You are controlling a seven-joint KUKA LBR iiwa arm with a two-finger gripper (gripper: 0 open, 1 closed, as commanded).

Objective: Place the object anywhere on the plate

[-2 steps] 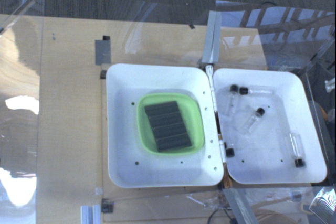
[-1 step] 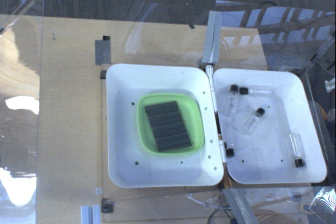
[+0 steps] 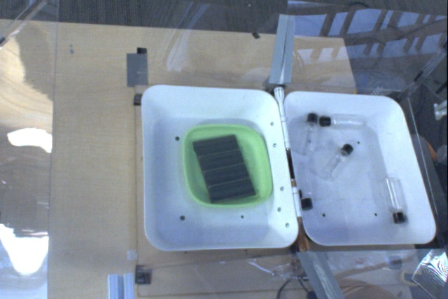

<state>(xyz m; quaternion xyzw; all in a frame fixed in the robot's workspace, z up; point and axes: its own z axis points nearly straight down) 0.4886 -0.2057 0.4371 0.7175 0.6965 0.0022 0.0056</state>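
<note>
A dark ridged block (image 3: 223,169) lies on the green plate (image 3: 192,150) inside the left bin (image 3: 157,171); the hand's state cannot be told.

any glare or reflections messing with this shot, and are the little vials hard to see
Camera view: bright glare patches sit on the tan wooden bench at left, with faint streaky reflections across the top; the square green plate with its dark ridged block is evenly lit; the clear black-capped vials nearly vanish against the right white bin.

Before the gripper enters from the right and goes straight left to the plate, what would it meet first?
Likely the right bin's rim, then the clear vial, if it travels low; height is unclear.
</note>
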